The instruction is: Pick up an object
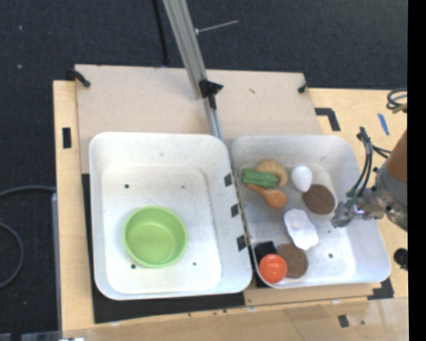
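The right bin (341, 151) holds several objects: a green vegetable (260, 178) lying across a tan lump (272, 168), an orange carrot-like piece (270, 197), a white egg (302, 177), a brown disc (319, 199), a white object (301, 229), a second brown disc (293, 260) and a red-orange ball (272, 268). My gripper (343, 215) hangs over the right part of this bin, just right of the upper brown disc. Nothing shows between its tips.
A green bowl (155, 236) sits in the left bin (128, 155). A metal pole (192, 48) slants up from between the bins. A small black block (263, 249) lies at the right bin's near left corner. Bare bin floor (344, 251) lies below the gripper.
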`<state>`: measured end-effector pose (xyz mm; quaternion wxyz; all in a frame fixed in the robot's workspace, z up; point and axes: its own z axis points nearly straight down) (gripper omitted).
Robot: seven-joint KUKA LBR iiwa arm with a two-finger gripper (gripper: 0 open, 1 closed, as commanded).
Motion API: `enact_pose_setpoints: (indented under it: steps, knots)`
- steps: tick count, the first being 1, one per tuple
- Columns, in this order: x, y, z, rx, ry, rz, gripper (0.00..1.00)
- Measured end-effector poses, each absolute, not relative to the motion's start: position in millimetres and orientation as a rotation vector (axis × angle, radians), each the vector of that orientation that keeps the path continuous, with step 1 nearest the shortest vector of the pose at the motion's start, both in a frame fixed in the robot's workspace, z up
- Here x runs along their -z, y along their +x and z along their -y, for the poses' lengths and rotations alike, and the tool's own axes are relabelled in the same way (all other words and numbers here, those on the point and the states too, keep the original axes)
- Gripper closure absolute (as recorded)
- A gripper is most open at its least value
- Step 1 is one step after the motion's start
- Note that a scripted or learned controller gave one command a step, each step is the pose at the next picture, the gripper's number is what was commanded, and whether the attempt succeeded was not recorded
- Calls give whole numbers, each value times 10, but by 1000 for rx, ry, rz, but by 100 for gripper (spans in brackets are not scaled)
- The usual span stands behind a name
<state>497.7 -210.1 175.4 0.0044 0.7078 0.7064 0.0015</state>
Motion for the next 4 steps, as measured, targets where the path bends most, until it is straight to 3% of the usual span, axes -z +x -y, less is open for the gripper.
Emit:
enact_pose_setpoints:
  steps: [1, 4]
  knots:
    - [-2193, 4997, 2116, -5, 2213, -2220, 100]
    - [-2111, 5554, 612, -1, 2218, -2225, 100]
